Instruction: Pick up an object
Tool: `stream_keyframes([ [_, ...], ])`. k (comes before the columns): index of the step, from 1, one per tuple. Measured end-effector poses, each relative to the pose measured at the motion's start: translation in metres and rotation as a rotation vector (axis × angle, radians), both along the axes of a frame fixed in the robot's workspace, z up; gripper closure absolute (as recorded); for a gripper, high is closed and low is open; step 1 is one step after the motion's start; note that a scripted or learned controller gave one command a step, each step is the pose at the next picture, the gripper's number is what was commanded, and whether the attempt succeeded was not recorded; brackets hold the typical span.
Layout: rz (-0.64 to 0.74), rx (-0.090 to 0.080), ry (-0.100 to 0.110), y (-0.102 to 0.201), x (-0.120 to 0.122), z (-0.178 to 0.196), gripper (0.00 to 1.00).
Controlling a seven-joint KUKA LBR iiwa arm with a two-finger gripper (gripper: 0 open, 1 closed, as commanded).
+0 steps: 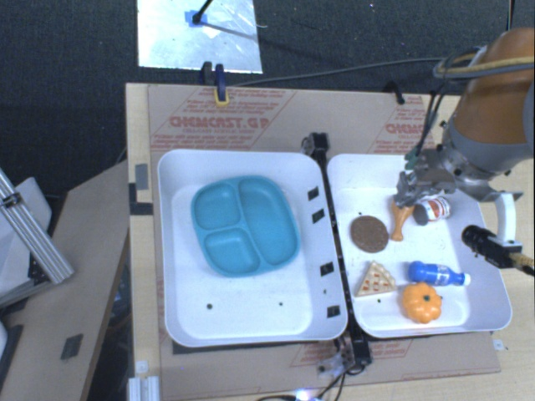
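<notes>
The right bin (489, 312) holds several small things. A tan drumstick (400, 222) lies just right of a brown round patty (369, 233). A small can with a red label (434, 210) lies on its side beside the drumstick. Nearer the front are a blue bottle (436, 274), an orange pumpkin (420, 302) and a tan wedge slice (375, 280). My gripper (408, 195) hangs low over the drumstick's upper end, close to the can's left side. I see nothing lifted in it.
The left bin (180, 307) holds a blue divided plate (245, 224). A ridge with black clips (326, 224) separates the two bins. The grey and orange arm (493, 107) comes in over the right bin's back right corner.
</notes>
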State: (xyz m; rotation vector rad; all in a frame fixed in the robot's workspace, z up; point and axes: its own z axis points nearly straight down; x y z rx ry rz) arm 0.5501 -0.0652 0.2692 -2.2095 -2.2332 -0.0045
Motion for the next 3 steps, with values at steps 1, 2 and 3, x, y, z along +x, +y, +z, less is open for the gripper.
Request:
stream_keyframes([
  [1,-0.001,-0.001,-0.001,0.045,0.016,0.000,1.00],
  [2,0.000,0.000,-0.001,0.099,0.022,0.000,1.00],
  [3,-0.002,0.000,0.000,0.144,0.032,-0.002,1.00],
])
